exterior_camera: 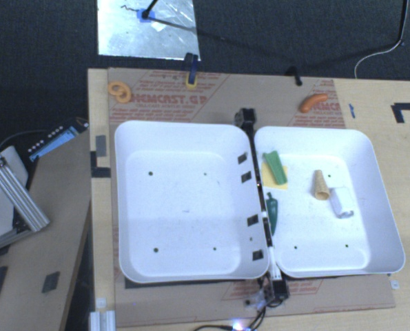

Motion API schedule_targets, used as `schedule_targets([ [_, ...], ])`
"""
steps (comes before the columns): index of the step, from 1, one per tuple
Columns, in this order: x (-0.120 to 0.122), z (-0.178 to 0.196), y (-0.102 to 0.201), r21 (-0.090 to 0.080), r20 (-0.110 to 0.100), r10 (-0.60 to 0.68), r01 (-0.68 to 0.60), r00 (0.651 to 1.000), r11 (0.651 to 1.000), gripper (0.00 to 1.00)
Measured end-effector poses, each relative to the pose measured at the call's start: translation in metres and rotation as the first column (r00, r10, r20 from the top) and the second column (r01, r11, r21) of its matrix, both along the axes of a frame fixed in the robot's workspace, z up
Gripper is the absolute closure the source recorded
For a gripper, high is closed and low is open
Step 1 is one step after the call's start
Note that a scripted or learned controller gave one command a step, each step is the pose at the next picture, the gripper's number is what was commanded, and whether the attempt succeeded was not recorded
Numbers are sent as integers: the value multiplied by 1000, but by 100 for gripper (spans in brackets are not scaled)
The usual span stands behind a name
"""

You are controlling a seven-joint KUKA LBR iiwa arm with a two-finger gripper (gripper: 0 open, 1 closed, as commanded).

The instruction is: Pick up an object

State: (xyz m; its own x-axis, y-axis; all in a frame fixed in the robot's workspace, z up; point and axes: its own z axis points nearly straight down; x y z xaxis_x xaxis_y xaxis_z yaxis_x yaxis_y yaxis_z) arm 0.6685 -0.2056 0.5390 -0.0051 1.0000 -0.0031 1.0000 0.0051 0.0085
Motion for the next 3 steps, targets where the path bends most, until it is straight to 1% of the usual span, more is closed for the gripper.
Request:
schedule_targets([
  [1, 0, -3, 0, 1, -5, 0, 0, 1000, 1000, 100],
  [2, 0, -47, -1, 1, -10, -5, 5, 1000, 1000, 100],
  [3, 0, 0, 3, 1, -1, 0, 0, 1000, 1000, 100],
])
